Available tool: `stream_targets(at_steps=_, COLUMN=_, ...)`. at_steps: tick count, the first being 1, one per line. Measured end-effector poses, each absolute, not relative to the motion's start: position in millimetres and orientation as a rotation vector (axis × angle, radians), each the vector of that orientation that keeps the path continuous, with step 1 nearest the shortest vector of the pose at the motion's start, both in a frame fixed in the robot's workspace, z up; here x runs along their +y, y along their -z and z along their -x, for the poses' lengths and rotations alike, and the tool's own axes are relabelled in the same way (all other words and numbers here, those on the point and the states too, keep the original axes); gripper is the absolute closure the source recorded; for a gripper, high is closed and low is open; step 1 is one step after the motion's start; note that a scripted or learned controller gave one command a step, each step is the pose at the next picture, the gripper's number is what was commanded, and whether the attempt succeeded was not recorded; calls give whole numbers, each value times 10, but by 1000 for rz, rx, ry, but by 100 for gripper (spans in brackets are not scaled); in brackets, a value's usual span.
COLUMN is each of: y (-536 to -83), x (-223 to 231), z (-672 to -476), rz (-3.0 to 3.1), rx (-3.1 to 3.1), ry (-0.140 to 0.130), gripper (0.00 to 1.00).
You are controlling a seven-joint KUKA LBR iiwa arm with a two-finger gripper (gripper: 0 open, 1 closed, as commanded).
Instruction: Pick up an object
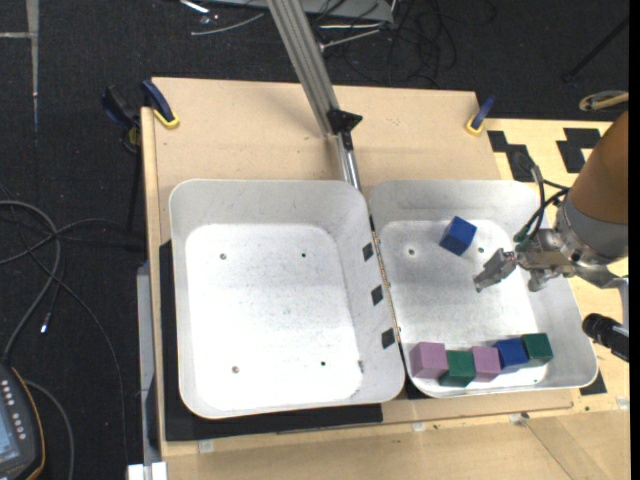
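Hovering over the right bin [560, 268], gripper [505, 266] near its right edge; jaw state unclear. Blue cube [459, 235] lies apart toward the far edge. Five cubes [482, 360] line the near edge.

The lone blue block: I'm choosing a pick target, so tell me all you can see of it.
The lone blue block is a small cube, solid blue and matte. It lies tilted in the far part of the right bin, on the bin's white floor, apart from the row of blocks at the near wall. The gripper is near it, not touching it.
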State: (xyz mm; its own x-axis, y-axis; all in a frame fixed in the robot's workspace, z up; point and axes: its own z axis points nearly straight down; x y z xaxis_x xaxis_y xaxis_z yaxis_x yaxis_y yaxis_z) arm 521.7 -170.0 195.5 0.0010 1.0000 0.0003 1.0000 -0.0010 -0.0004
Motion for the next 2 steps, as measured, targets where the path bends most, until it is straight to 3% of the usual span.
stream_targets(at_steps=1, y=-1162, x=-1363, z=-5848, rz=2211, rx=-2228, ry=-1, gripper=0)
stream_targets(at_steps=2, y=-1312, x=-1391, z=-5846, rz=2216, rx=-2230, ry=1, gripper=100)
